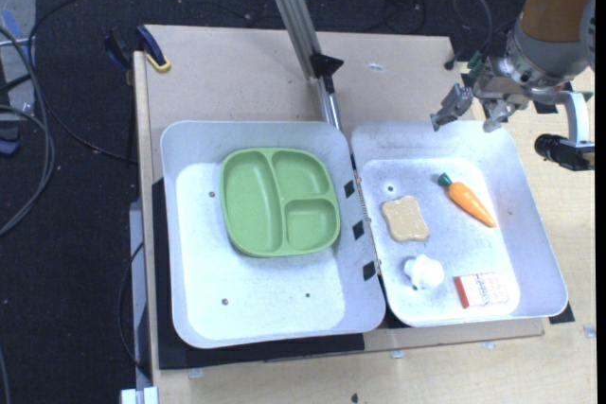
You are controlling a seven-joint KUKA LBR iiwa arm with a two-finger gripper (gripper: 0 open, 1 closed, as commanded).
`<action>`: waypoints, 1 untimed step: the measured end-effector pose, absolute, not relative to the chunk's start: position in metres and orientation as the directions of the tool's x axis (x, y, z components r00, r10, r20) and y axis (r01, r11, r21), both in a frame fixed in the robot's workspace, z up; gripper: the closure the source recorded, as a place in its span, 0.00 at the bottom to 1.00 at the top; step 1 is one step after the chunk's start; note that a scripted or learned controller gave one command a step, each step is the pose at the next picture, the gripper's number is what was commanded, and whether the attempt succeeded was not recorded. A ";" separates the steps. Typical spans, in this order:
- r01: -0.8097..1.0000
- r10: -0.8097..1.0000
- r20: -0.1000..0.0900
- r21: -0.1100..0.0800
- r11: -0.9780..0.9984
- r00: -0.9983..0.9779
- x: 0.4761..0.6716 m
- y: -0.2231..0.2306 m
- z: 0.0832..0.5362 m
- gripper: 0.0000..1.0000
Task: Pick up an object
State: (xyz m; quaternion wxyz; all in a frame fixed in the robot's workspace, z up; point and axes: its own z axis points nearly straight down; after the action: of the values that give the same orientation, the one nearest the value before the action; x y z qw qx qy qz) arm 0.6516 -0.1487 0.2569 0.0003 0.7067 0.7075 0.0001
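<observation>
1. Where the bench [417, 85] came nearest the camera, the right bin [530, 232] held a small red and white box [483, 289] close to its front rim, with a white lumpy object [424, 272] just to the box's left.
2. Further back in that bin lay a tan slice of toast [405, 219], flat on the floor, and to its right a toy carrot [468, 201], orange with a green top, lying at a slant and apart from the toast.
3. Beside it, the left bin [189, 232] carried a green divided plate [280, 202] with three compartments, resting near the bin's middle.
4. Beyond the right bin's far rim, the gripper [473, 112] hung above the corner with its two fingers spread apart and nothing between them, well apart from the carrot and every other object.
5. Above it rose the grey wrist and orange band of the arm [559, 5], entering from the right.
</observation>
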 end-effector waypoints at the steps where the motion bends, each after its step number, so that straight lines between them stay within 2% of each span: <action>1: 1.000 1.000 -0.001 -0.002 0.002 -0.002 0.653 -0.146 0.214 0.00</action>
State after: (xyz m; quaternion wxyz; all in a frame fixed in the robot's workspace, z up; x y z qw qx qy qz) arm 0.6528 -0.1456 0.2141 -0.0006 0.7064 0.7078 -0.0012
